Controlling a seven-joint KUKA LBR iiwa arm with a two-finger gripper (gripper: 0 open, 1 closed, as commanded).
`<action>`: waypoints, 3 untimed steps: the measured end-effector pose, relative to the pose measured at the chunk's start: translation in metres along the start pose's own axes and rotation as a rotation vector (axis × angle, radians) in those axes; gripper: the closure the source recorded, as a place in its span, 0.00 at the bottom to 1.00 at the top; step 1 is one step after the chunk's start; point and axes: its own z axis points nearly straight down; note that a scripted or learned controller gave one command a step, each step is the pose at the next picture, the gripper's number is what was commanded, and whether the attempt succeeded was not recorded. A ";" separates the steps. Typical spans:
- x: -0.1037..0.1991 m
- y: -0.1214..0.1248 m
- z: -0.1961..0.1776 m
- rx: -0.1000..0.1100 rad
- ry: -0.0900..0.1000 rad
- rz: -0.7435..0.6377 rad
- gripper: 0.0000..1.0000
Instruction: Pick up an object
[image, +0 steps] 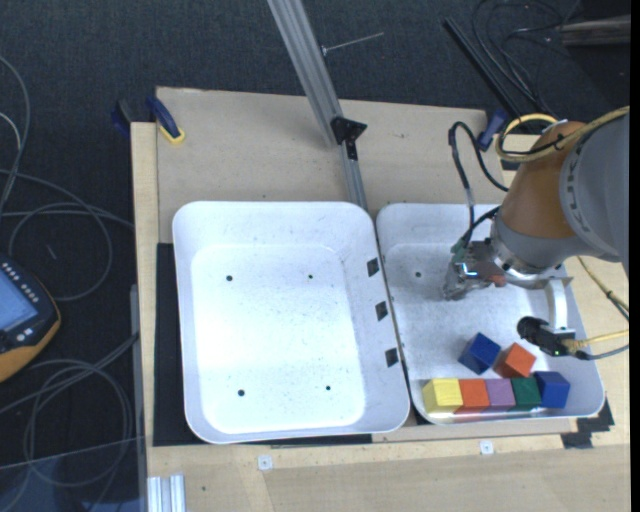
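In the right bin (420, 255) several coloured blocks lie near the front wall. A blue block (480, 352) and an orange block (518, 359) sit loose, the blue one turned at an angle. Along the front wall runs a row: yellow (443, 393), orange (474, 393), purple (499, 392), green (525, 391) and blue (552, 388). My gripper (462, 280) hangs low over the middle of the right bin, behind and to the left of the loose blue block. I see nothing between its fingers.
The left bin (200, 300) lies beside the right one, with black clips (381, 311) on the shared wall. A slanted metal bar (320, 85) crosses the bench at the back. Cables trail on the dark floor at left.
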 end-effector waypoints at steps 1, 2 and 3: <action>0.030 0.039 -0.036 -0.003 -0.001 0.000 1.00; -0.041 0.035 -0.082 -0.002 -0.005 0.010 1.00; -0.055 0.033 -0.162 -0.006 -0.005 0.006 1.00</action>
